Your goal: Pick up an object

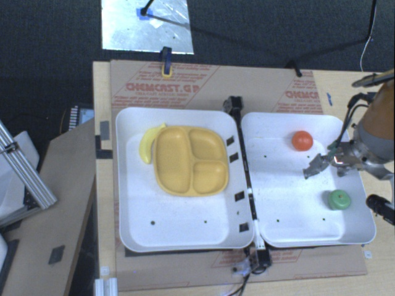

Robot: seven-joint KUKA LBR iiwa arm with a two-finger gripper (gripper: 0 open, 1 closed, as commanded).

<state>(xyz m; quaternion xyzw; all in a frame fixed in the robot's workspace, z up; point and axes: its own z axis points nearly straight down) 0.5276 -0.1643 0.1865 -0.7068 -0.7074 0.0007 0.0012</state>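
Gripper (322, 164) hangs over the right bin (278, 227), arm coming in from the right edge. Fingers look spread a fair bit, one tip reaching left at approx mid-bin; nothing between them that I can see. Empty, as far as I judge.

Candidates, rel. to gripper:
- Orange ball (302, 140): just up and left of the fingertip, near but apart. Looks round, smooth, prob. light and hard; likely to roll or squirt out if pinched off-centre. I'd close across its widest part, straight down.
- Green piece (339, 200): just below and a bit right, near the wrist side. Low, round, w/ a paler spot on top. Can't tell material. Looks squat, so less roll risk, but less height to grab. I'd take it across the sides.

Both sit loose on bare bin floor, well apart from each other, no clutter touching either. Bin wall is close to the green piece on its right; could crowd a finger there.

Left bin (126, 227), well left of gripper: yellow divided tray (188, 160), banana (145, 145) tucked against its left side. Tray too wide, I'd guess. Divider w/ black clips between bins: clear it if crossing.
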